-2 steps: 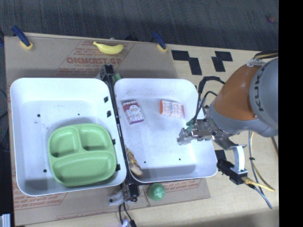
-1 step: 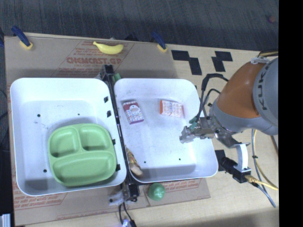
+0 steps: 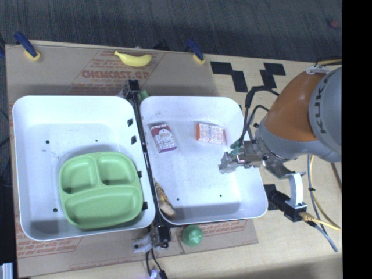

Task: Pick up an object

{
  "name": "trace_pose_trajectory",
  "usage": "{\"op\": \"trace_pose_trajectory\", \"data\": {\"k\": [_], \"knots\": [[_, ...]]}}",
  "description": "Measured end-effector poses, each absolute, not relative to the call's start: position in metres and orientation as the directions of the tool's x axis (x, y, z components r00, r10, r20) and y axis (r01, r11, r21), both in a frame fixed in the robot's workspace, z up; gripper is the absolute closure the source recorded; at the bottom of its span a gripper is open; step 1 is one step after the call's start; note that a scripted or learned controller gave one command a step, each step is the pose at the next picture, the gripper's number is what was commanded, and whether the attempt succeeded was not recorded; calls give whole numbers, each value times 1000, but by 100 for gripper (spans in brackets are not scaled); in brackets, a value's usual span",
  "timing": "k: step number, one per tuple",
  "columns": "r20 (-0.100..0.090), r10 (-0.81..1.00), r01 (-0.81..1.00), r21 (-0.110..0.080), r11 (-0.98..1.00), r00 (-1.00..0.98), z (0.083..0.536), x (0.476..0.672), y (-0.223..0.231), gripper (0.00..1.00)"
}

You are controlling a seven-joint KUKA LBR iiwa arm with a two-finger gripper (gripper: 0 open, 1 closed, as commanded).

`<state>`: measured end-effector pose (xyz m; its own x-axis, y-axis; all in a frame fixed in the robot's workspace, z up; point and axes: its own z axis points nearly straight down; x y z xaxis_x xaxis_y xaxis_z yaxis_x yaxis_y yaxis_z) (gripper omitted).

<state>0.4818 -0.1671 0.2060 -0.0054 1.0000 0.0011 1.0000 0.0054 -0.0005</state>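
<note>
right bin [image 3: 192,208]: shallow white tray, taken here as the landmark for every entry below.

dark red packet [image 3: 163,138]: small flat packet lying on the floor of the right bin, in its far-left part, close to the wall shared with the neighbouring tray.

orange-and-white packet [image 3: 210,132]: small flat packet on the floor of the right bin, far-centre, apart from the dark red packet.

tan object [image 3: 163,201]: small brownish item at the near-left corner of the right bin, against the wall; too small to identify.

gripper [image 3: 228,164]: grey head at the end of the arm [image 3: 302,118], positioned over the right-hand side of the right bin, just inside its right wall. it is well apart from both packets. nothing is visible between its fingers; whether they are parted or closed cannot be told from this angle.

left bin [image 3: 35,115]: white tray touching the left wall of the right bin. it contains a green divided plate [image 3: 102,188], three compartments, lying in the near half.

yellow banana [image 3: 133,57]: on the cardboard beyond the far-left corner of the right bin.

green ball [image 3: 192,235]: on the cardboard just outside the near wall of the right bin.

blue clamps [image 3: 195,49]: at the far edge of the cardboard, beyond the right bin.
</note>
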Motion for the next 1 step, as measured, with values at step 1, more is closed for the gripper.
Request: {"op": "trace_pose_trajectory", "data": {"k": [1], "knots": [[1,1000,1000,-1,6,-6,210,497,-138,100]]}}
